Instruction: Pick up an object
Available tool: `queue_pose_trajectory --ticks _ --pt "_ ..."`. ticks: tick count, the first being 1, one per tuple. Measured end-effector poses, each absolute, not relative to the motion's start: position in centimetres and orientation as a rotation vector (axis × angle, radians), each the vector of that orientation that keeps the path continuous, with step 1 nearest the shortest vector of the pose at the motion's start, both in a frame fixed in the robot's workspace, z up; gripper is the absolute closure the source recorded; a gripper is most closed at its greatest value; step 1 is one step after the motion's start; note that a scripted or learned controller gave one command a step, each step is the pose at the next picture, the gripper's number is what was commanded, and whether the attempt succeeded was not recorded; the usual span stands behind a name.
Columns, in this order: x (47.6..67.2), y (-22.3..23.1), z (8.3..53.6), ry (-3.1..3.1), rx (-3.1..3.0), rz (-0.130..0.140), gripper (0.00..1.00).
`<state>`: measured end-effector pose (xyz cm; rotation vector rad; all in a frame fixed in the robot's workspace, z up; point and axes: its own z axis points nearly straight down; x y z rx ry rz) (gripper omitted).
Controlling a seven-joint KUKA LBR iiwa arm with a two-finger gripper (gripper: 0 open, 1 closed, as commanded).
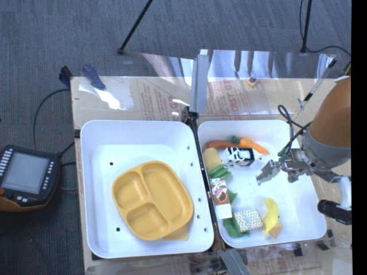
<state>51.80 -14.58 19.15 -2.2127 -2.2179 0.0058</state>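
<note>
While my gripper (265,175) hovers mid-right w/ fingers spread, nothing held, banana (270,215) lies just below, long axis near vertical.

Brightly and evenly lit from above. Strong glare along the far edge of the bench (172,99), with a white hot spot near its far left corner. Soft, short shadows inside both white bins (94,153). Slightly soft focus throughout; fine detail blurred.
</note>
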Motion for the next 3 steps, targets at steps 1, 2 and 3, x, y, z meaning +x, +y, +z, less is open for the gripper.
queue_pose_trajectory --ticks 1,2,3 --pt "48.8 -16.8 8.5 -2.263 -2.167 0.004 0.00" --pt "48.6 -16.8 9.3 -2.253 -2.168 0.007 1.00" --pt "53.8 -7.6 19.0 -2.321 -2.116 -0.006 1.00"
